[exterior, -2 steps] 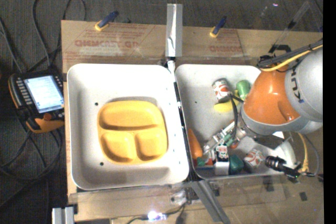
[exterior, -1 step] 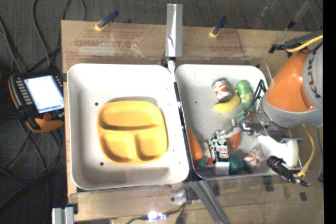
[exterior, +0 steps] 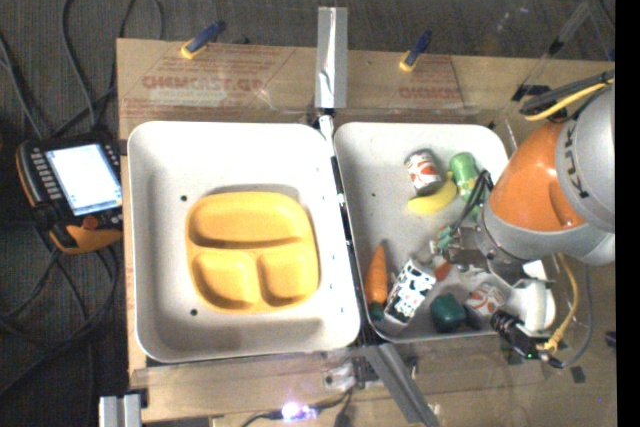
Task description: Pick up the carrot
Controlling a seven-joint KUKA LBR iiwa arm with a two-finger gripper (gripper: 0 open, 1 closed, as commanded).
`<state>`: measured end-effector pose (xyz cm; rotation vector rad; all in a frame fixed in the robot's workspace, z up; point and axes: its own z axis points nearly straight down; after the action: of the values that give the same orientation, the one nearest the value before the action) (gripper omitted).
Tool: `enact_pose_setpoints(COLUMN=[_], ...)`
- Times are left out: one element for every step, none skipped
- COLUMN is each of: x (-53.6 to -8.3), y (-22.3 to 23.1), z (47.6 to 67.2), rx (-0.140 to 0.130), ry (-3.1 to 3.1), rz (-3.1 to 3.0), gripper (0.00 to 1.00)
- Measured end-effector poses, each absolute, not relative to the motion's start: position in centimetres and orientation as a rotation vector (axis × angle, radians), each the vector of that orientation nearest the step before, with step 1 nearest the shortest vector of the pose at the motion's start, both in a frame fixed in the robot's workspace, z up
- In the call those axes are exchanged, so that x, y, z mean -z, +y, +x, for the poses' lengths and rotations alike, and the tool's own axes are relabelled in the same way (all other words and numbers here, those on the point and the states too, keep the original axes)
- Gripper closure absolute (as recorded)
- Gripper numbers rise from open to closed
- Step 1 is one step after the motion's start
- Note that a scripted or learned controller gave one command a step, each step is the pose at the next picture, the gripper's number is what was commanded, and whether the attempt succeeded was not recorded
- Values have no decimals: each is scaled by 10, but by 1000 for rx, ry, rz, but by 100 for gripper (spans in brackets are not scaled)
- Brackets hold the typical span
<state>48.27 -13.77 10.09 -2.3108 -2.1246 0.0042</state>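
- Overall light is dim and even, with a slightly warm cast; the floor in the upper part of the frame is dark and grainy.
- The two white bins (exterior: pixel 145 215) are the brightest surfaces, mildly washed out along their rims.
- The yellow tray (exterior: pixel 253 248) throws a soft shadow along its upper edge.
- A handheld screen (exterior: pixel 82 177) at the left edge glows pale and overexposed.
- A small bluish-white light flare (exterior: pixel 290 411) sits at the bottom centre.
- Small things at lower right look soft; labels are unreadable.
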Motion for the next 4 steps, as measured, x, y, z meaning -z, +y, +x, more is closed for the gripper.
enact_pose_setpoints(x=[-107, -90, -183, -93], y=[-139, -116, -53, -99], z=[488, 512, 575, 507], rx=[-8, -4, -8, -6], ry=[-2286, -2465, -1980, -2207], rz=[-2153, -1973, -2441, -2238], gripper=[0, 0, 0, 0])
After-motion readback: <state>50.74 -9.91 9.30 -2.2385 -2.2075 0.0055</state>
